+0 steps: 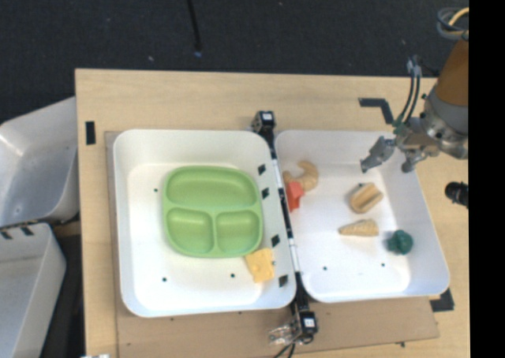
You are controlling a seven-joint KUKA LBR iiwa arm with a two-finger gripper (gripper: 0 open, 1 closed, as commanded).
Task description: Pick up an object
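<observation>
Approach step: gripper [392,154] spread open, holding nothing, poised over right bin [331,285] upper area. Likely target, tan bread-like piece [365,197], lies just below it. Next move: descend, straddle piece, close.

A pale wooden surface [181,100] stands over dark speckled floor [237,9]. White containers [35,159] sit beside its left edge.

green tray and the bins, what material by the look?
Green tray: likely moulded plastic, matte; uniform colour, rounded compartment walls. Left bin and right bin: probably thin formed plastic, smooth and slightly glossy; soft rounded rims, even white.
</observation>
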